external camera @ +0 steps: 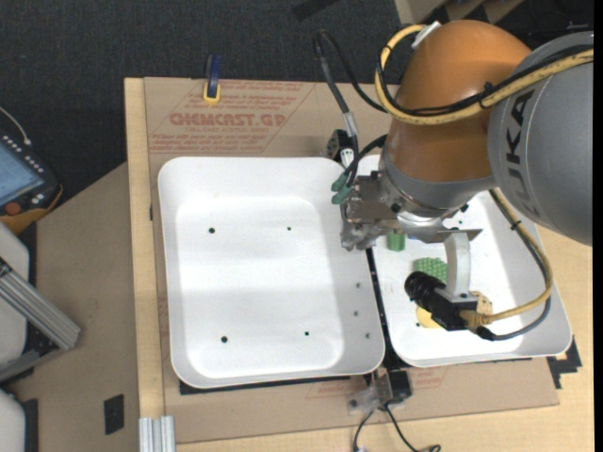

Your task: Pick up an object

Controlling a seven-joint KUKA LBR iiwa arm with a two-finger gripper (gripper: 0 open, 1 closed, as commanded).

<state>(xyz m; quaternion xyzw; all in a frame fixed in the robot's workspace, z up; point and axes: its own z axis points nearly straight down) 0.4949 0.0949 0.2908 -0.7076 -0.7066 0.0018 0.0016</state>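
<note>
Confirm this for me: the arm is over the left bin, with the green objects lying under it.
Not quite. The camera view shows the arm over the right bin, not the left bin. The green objects do lie under it, in that right bin.

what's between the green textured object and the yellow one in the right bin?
In the camera view, a black part of the arm's tooling sits between the green textured object and the yellow object, overlapping both.
</note>
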